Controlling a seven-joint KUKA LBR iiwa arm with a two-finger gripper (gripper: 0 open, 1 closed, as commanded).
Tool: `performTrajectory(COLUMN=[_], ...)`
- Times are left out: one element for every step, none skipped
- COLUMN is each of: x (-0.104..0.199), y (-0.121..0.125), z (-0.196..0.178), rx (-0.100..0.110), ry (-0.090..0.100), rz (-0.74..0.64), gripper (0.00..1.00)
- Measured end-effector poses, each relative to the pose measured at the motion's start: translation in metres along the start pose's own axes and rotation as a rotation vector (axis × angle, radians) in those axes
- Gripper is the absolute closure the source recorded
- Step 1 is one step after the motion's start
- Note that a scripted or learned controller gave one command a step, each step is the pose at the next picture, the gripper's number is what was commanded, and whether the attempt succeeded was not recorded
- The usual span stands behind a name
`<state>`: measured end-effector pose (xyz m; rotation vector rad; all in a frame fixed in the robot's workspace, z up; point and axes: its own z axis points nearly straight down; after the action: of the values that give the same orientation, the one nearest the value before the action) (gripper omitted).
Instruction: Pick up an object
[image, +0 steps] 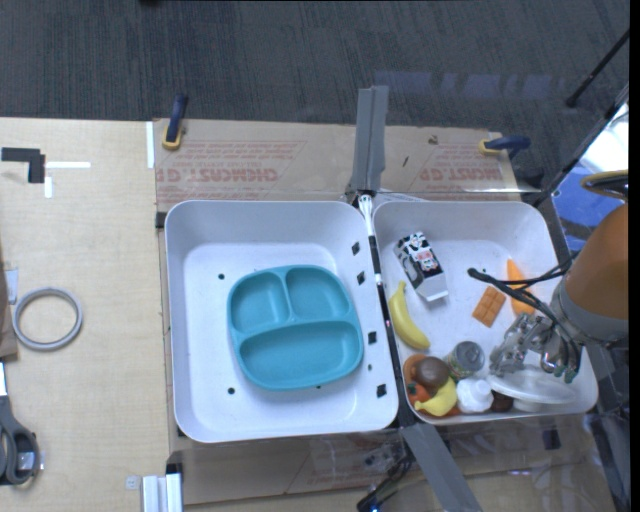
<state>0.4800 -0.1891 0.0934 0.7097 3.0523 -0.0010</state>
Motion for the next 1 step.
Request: performTrajectory(x=[-0.0581], y=[0.0270], z=[0.0020], rx=[0.003], ry=[0.005], rz=[0.398], gripper=[1.00])
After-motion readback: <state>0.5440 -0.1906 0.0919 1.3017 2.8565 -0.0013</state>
